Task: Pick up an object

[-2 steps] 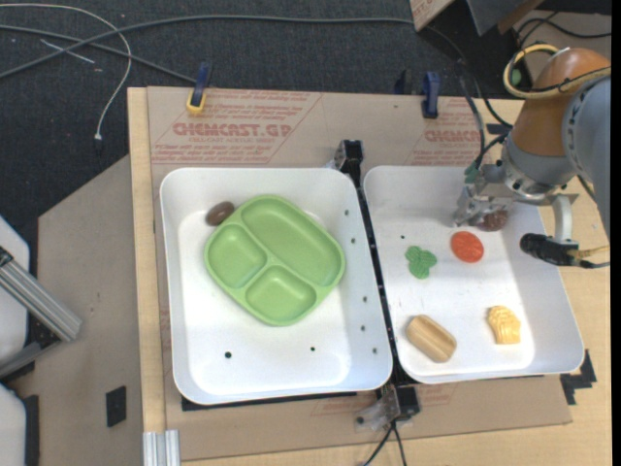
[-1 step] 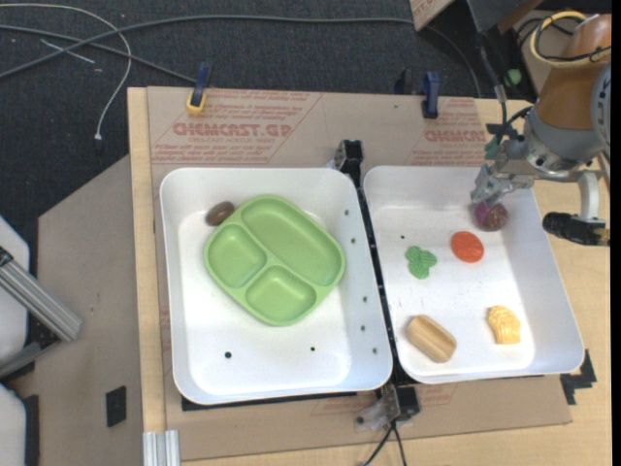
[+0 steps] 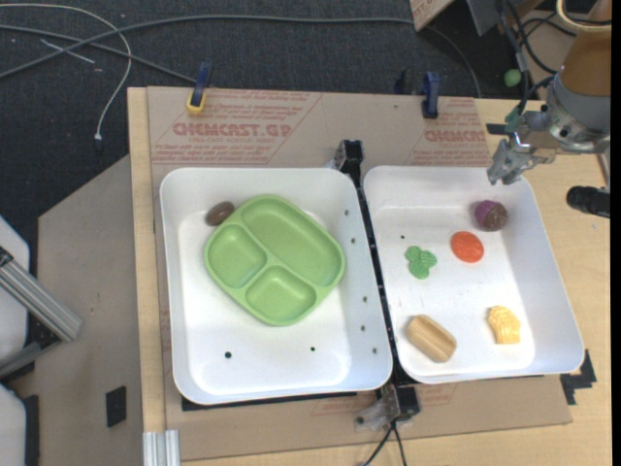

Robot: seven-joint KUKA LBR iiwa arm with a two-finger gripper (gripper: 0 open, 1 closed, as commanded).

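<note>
Toys lie scattered across the right-hand shallow white bin (image 3: 553,309), well apart from one another, which I judge leaves room for fingers to come down around any one of them. Taking the round orange-red plastic tomato (image 3: 468,248) as landmark: the dark purple rounded plastic fruit (image 3: 491,215) sits just beyond it toward the far right corner, the small green leafy plastic piece (image 3: 420,261) lies near it on the side of the divider, the tan plastic bread roll (image 3: 430,338) rests well nearer the front, and the yellow ridged plastic piece (image 3: 503,324) lies toward the front right.

Up past the purple fruit hangs the grey two-finger gripper (image 3: 506,170), over the bin's far edge and touching nothing. (Whether its fingers are spread or closed I cannot tell at this size.) The purple fruit is its nearest candidate, probably the target.

Far from the tomato, across the divider, the left white bin (image 3: 184,348) carries a light green three-compartment plastic tray (image 3: 275,258), with a small brown oval lump (image 3: 220,213) touching its far corner.
</note>
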